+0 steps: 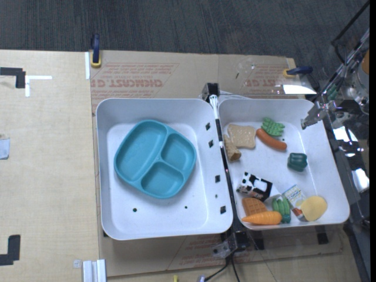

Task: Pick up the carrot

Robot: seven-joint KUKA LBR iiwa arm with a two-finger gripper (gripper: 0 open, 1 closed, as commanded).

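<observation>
the carrot [262,218] lies on its side at the front edge of the right bin [329,157], its pointed end toward the left, touching a brown cracker-like piece [254,205] behind it and just beside a small green vegetable [282,208] on its right. the gripper [320,111] is at the far right rim of that bin, well apart from the carrot, and nothing is seen in it, but i cannot tell how far it is open. the left bin [117,216] holds a blue divided plate [155,158].
</observation>
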